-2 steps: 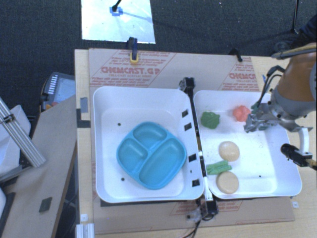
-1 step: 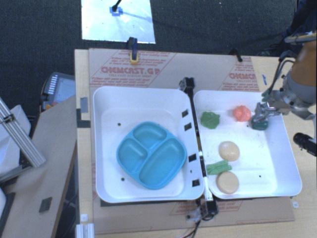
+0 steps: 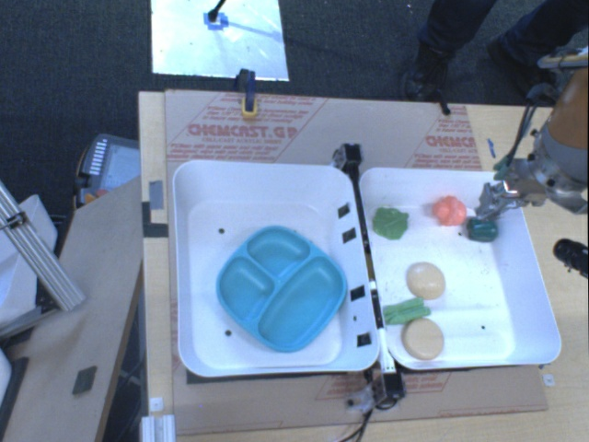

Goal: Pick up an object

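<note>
The hand (image 3: pixel 486 212) is low over the far right part of the right bin (image 3: pixel 538 339), just above a small dark teal object (image 3: pixel 482 230) that lies beside the pink object (image 3: pixel 450 210). I cannot tell how wide the hand is, or if it has hold of something. To do this step well, I think it should descend straight over the teal piece (it is very small), staying off the pink one, and lift slowly. The left bin (image 3: pixel 198 187) carries a blue tray (image 3: pixel 281 287).
</note>
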Robot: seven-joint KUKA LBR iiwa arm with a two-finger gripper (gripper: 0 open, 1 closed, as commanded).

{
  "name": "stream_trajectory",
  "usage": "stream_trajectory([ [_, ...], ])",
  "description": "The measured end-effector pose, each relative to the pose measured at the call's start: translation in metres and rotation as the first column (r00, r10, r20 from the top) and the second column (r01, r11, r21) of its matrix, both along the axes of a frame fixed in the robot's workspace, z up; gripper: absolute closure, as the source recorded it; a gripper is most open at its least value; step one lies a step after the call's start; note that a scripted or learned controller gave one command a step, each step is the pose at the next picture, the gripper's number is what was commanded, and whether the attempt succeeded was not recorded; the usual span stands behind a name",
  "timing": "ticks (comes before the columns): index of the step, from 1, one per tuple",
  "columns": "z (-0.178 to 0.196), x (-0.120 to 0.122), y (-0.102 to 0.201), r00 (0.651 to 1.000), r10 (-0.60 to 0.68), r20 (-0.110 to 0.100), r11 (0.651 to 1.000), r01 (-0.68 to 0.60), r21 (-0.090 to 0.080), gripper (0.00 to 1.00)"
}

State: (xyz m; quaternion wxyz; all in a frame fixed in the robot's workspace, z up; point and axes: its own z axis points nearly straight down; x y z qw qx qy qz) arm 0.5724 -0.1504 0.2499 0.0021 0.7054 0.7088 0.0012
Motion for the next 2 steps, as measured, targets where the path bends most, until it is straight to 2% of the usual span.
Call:
stream_trajectory([
  [1,0.006,0.013,0.055,1.0,0.003,-0.001,1.0,-0.003,0.002,1.0],
  [2,-0.008,0.022,0.108,1.0,0.005,-0.003,1.0,-0.005,0.002,1.0],
])
